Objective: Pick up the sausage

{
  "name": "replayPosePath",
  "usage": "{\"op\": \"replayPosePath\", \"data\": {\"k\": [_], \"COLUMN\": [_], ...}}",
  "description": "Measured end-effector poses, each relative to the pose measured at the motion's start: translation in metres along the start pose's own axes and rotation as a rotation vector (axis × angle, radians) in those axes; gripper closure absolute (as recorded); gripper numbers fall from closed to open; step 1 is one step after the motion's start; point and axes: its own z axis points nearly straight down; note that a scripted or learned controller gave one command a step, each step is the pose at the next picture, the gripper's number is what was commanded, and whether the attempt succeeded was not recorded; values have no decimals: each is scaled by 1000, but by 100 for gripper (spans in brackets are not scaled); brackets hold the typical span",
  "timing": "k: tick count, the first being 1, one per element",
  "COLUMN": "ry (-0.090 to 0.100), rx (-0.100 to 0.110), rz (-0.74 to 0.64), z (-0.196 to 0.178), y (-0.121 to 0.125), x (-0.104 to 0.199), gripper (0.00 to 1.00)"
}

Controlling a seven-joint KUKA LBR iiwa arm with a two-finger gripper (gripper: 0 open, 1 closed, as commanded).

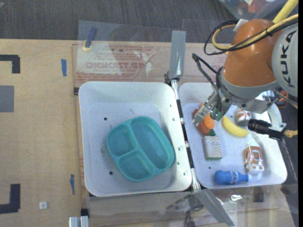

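We've got the gripper hanging over the right bin's ten o'clock corner, presumably because the sausage, as we read that orange-red lump, sits there. Can't tell if it's wide or narrow.

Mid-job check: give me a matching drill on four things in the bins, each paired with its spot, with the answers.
Things:
1. teal tray
2. banana
3. blue bottle
4. carrot

Places:
A. right bin, near edge
B. left bin
C. right bin, under the hand
D. right bin, right of the hand

Pairs: 1-B, 2-D, 3-A, 4-C
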Motion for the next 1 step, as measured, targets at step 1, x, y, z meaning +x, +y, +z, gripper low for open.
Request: {"op": "replayPosePath", "data": {"k": [1], "ry": [-6], "rx": [-4], "rz": [-64], "z": [-28], "y": [37], "x": [-55], "gripper": [100]}}
